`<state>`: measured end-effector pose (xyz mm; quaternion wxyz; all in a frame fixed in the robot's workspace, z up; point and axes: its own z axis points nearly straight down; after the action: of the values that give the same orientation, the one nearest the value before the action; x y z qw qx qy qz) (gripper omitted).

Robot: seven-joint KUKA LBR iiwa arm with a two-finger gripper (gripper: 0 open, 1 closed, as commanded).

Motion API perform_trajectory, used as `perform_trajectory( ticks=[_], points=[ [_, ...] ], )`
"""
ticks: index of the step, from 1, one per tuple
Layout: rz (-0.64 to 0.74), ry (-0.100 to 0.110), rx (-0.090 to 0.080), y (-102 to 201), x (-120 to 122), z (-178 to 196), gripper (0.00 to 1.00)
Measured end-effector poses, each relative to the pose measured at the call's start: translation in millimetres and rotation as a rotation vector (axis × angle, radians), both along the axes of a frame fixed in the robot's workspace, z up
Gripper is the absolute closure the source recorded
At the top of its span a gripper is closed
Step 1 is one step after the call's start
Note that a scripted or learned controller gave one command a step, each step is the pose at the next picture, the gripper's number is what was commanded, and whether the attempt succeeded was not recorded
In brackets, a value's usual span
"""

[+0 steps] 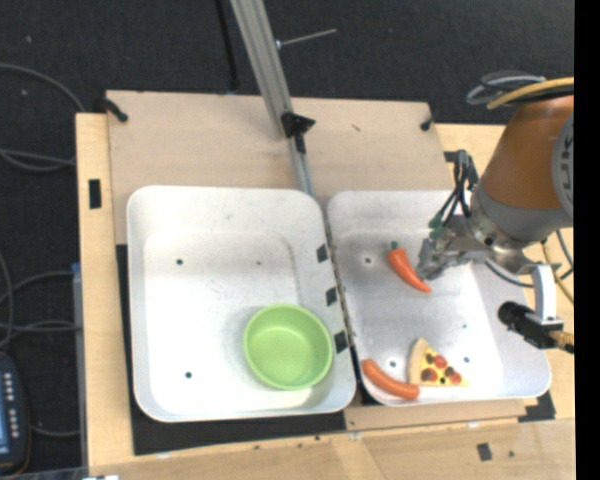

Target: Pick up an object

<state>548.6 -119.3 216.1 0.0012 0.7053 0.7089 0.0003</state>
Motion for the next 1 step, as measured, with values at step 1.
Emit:
perform_trajectory(
  ticks=[1],
  points=[
    [0.001, 0.001, 0.001, 52.9, 2.5, -5.3, 1.0]
  ],
)
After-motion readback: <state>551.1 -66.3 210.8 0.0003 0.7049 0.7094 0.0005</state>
